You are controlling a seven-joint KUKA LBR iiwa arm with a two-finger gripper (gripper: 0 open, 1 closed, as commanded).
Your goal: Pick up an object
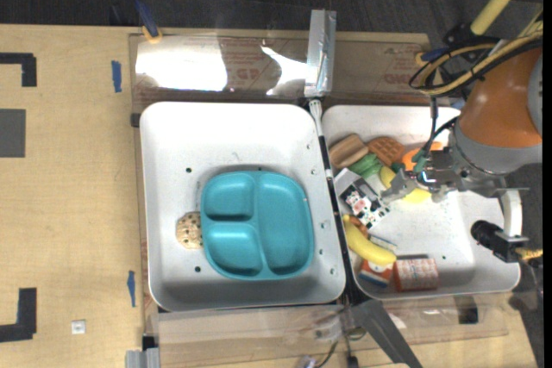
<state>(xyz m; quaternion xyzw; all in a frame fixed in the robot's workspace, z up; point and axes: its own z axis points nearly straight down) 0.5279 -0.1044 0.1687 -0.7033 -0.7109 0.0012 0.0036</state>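
My tool [412, 179] hangs over the right bin [457, 267]'s clutter; grip state I cannot tell. I'd descend straight onto the banana [369, 244], clear of the can [417, 271].

Teal divided plate [256, 222] in left bin [172, 134], cookie [189, 229] beside.

two white bins [164, 134], one teal plate [256, 224], one banana [369, 244].

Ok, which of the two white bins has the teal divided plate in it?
The left bin. It holds the teal divided plate with a cookie beside it; the right bin holds a banana and other small items.
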